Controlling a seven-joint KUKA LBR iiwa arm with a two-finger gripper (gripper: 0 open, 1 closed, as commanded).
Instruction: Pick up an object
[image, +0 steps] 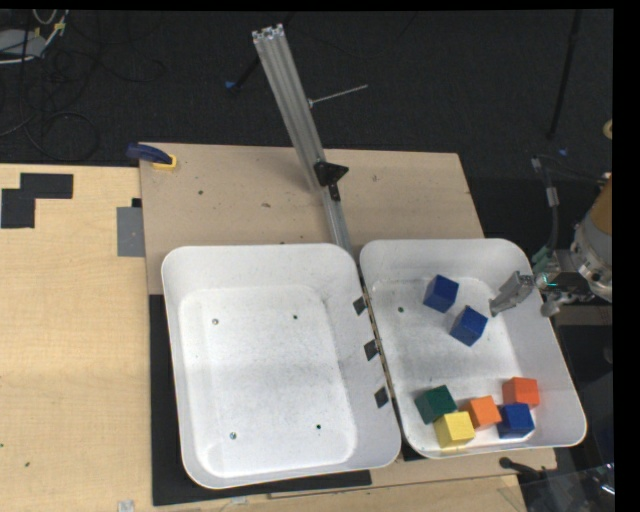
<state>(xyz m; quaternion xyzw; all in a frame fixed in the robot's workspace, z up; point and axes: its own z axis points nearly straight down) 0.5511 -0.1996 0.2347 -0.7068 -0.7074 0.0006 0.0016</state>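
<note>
We see seven small cubes, all loose on the floor of the right bin. Two blue cubes lie near each other in its upper middle. Along the lower edge cluster a green cube, a yellow cube, an orange cube, a red-orange cube and a third blue cube.

Bright, even overhead light washes the two white bins almost to glare and casts a soft grey shadow inside the left one — the wooden bench is evenly lit, the background floor dark, and the picture slightly soft and grainy throughout.
</note>
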